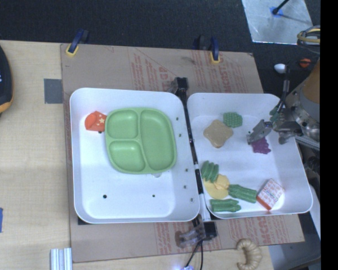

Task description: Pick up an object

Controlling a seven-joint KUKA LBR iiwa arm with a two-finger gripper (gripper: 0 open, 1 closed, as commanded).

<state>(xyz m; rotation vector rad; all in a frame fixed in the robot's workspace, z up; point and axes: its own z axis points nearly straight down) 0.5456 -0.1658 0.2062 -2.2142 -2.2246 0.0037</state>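
We are reaching into the right bin (293, 167) from the right, with the gripper (268, 130) hanging over its far right part, just above a small purple toy (262, 146). The fingers look spread apart with nothing between them, so we are judging that the pick is not yet made: nothing is lifted, and closing on a piece and raising it are both left. The purple toy is lying on the bin floor, just under and near the fingertips, and seems the likeliest target, though we are only guessing. Nearby are a tan bread slice (217, 133) and a green waffle piece (232, 118). The left bin (90, 201) is holding a green divided plate (141, 140). The arm is mostly cut off at the right edge, and whether a fingertip is touching the purple toy is hard to make out.
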